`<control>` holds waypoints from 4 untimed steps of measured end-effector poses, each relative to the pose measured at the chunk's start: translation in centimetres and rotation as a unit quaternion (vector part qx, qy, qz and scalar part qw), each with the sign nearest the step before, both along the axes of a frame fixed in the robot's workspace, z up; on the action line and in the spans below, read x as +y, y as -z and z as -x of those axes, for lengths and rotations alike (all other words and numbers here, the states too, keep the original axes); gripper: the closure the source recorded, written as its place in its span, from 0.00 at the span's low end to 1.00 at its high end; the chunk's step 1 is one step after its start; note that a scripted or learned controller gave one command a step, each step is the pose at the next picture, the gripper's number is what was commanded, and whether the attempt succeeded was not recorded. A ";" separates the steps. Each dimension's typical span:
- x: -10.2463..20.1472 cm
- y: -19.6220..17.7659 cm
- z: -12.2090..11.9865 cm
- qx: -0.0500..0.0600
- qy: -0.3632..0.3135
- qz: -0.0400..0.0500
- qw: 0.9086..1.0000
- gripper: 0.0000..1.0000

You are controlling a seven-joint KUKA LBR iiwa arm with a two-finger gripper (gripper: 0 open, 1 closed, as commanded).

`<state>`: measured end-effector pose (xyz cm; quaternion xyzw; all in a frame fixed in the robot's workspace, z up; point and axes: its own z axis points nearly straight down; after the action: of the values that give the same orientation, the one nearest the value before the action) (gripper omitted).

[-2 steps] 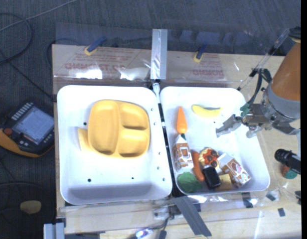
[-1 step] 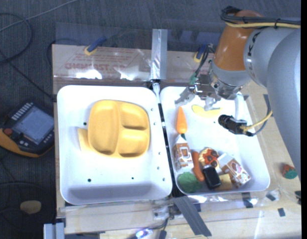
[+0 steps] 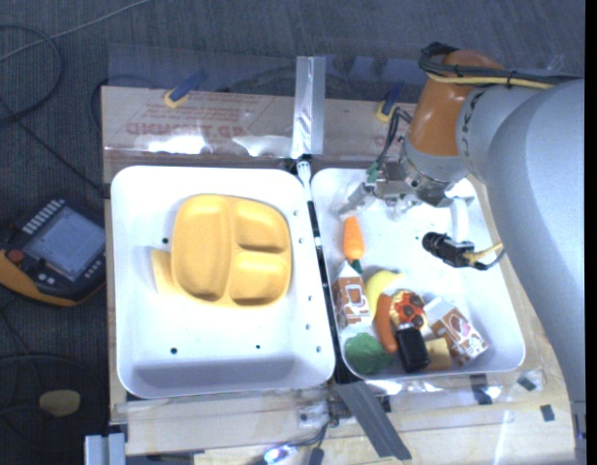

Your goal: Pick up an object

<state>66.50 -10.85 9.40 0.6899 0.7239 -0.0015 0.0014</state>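
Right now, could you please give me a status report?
Claw at right bin's top end. Carrot nearest, apart from it. Cartons crowd the bottom end.

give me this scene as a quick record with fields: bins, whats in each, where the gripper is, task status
left bin: white, holds a yellow divided tray
right bin: white, toy food heaped at its near end
right bin items: carrot, carton, yellow piece, black block, green piece, second carton
gripper: over the right bin's far end, beyond the carrot
task status: nothing seen picked up; every item lies in the bin
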 end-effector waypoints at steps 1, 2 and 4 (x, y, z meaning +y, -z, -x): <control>0.0 -0.9 0.0 0.000 0.000 0.000 1.000 1.00; 5.5 -11.4 -0.2 0.000 0.045 -0.001 0.999 1.00; 5.8 -11.9 9.2 0.001 -0.042 -0.002 0.999 0.00</control>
<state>57.28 -5.07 21.34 0.6592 0.7519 -0.0003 -0.0009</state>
